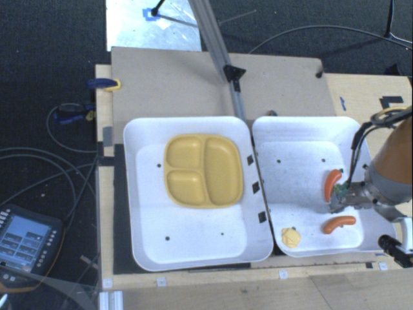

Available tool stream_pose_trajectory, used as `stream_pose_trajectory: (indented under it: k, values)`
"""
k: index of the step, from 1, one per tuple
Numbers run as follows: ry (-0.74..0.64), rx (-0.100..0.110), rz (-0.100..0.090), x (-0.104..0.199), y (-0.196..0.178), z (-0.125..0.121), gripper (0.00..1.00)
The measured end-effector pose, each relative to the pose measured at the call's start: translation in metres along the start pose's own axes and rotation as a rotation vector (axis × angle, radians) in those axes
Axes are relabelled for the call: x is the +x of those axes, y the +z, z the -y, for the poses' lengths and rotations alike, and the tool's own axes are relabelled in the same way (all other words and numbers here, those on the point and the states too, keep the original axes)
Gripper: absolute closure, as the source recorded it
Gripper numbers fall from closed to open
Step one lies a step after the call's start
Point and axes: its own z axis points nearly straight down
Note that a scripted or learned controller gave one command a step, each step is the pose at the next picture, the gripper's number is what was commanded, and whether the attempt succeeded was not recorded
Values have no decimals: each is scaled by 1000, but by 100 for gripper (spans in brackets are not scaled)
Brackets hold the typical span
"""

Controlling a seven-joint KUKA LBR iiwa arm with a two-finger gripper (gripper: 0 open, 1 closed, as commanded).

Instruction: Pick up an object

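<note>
In the right bin [303, 134] lie two orange-red sausages and a small yellow piece. One sausage [331, 182] stands nearly upright in the picture near the bin's right side. The other sausage [339, 223] lies flat near the front right corner. The yellow piece [291, 237] rests at the bin's front left corner. My gripper [340, 199] reaches in from the right and hovers low between the two sausages, just beside the lower end of the upright one. Its tips are dark and small here, and nothing shows between them.
The left bin [148, 237] holds a yellow divided plate [204, 170] with three compartments. A grey pole [216, 44] slants down to the gap between the bins. Cables and a teach pendant [22, 237] lie on the floor at the left.
</note>
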Motion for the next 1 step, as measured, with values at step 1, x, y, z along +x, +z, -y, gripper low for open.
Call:
stream_pose_trajectory:
  k: [1]
  values:
    - [-5, -3, 2, -5, -47, -9, 100]
